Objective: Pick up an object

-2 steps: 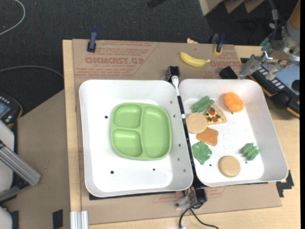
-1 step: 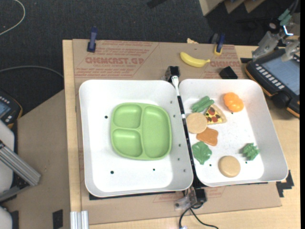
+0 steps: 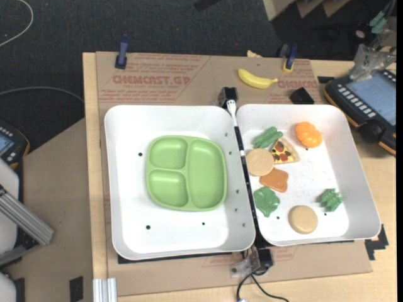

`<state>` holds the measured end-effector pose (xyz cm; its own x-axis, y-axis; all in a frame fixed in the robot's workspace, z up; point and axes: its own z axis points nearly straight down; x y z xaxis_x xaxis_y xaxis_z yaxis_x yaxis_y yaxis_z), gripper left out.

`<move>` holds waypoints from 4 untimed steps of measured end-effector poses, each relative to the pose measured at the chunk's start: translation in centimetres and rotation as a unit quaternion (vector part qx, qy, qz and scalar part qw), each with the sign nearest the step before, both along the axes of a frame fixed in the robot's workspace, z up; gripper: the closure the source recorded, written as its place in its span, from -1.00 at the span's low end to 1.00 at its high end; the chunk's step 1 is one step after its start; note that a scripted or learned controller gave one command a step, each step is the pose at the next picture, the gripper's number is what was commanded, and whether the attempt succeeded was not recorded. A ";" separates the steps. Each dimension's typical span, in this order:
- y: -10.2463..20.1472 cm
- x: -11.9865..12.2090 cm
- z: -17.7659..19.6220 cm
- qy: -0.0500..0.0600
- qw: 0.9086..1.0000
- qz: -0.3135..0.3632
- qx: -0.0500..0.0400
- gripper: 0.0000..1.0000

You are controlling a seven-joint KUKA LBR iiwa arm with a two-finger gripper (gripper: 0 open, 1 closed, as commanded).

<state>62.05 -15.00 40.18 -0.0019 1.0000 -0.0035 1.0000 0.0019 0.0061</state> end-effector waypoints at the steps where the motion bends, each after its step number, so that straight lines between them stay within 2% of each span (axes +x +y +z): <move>1: 4.6 -8.2 -2.8 0.006 1.000 0.000 0.003 1.00; 2: 13.7 -8.8 -14.7 0.010 1.000 0.004 0.004 1.00; 3: 20.5 -11.4 -13.9 0.005 1.000 0.003 0.003 1.00; 4: 22.3 -14.1 -0.6 -0.005 1.000 0.002 0.004 1.00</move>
